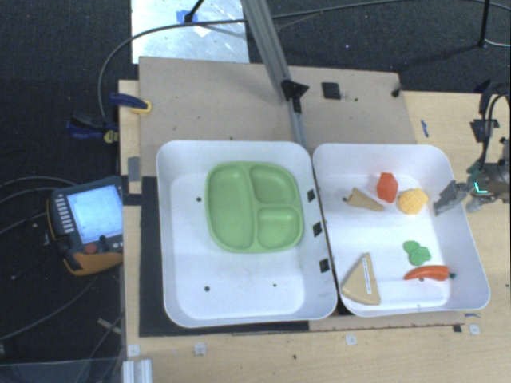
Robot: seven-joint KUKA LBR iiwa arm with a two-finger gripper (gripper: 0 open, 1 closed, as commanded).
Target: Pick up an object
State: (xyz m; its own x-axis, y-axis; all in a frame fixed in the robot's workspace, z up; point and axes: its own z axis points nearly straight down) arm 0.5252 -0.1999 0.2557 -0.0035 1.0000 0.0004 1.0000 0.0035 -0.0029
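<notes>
The right bin (459, 294) holds several toy foods. An orange-red piece (387, 187) and a yellow bumpy lump (412, 201) lie at its far side, with a small tan wedge (365, 201) just left of them. Nearer the front are a green piece (416, 252), a red pepper-like piece (428, 274) and a large tan sandwich wedge (362, 281). My gripper (462, 200) hangs over the bin's right rim, just right of the yellow lump. It is open, and nothing sits between its fingers.
The left bin (184, 294) carries a green divided plate (255, 207). A grey pole (267, 34) slants over the back of the bench. A handheld screen unit (88, 222) lies on the floor at the left.
</notes>
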